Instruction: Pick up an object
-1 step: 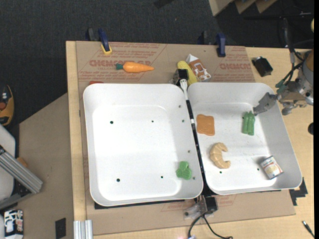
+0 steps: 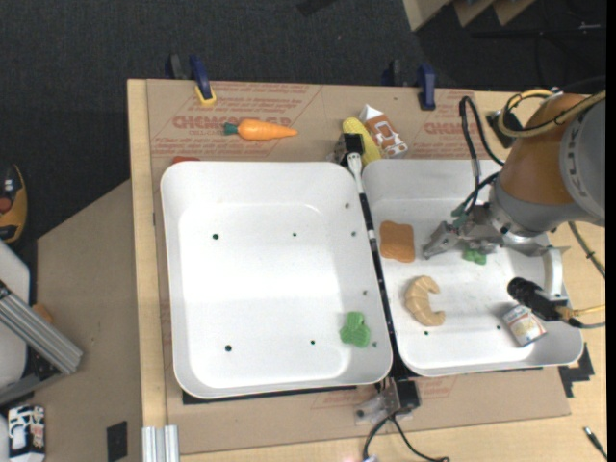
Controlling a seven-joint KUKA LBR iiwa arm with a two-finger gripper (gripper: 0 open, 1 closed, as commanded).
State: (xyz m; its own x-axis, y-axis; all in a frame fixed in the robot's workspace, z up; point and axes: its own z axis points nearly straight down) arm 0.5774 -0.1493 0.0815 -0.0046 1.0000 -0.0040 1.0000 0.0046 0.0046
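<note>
Gripper (image 2: 452, 243) hanging low in the right bin (image 2: 423, 176), fingers spreading apart around nothing, green object (image 2: 474, 254) lying just beside them, tan bread slice (image 2: 397, 241) sitting leftward, croissant (image 2: 424, 300) resting below, green broccoli (image 2: 355, 329) lying in the left bin (image 2: 250, 176).

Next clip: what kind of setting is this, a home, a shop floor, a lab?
Most likely a robotics lab bench for grasping trials: two white bins on a clamped cardboard sheet, toy food such as a carrot and croissant, and the arm's gripper reaching in.
</note>
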